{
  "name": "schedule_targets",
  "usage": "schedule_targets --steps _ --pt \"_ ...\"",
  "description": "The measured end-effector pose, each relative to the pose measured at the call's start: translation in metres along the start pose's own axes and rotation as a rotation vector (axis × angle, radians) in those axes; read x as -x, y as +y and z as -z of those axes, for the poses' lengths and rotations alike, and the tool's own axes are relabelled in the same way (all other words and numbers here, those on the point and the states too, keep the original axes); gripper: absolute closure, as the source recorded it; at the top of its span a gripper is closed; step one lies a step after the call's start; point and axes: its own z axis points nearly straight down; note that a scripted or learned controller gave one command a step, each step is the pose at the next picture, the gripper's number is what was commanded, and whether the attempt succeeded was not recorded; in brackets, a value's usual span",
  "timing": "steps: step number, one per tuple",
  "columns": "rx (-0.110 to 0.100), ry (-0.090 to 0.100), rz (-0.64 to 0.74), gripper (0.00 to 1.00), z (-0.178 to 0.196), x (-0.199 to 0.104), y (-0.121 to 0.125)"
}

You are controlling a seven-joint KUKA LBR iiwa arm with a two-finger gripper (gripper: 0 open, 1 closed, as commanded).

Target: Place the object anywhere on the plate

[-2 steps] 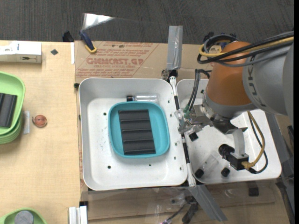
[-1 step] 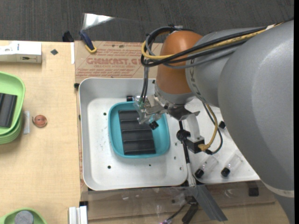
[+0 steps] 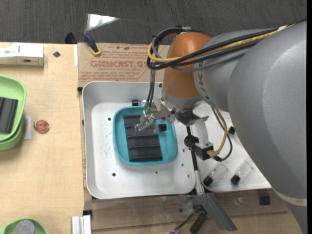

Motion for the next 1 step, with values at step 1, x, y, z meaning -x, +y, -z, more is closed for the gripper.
schedule_targets --steps 1 --pt "0.002 0.0 -0.026 0.0 0.0355 0.0434 -0.0174"
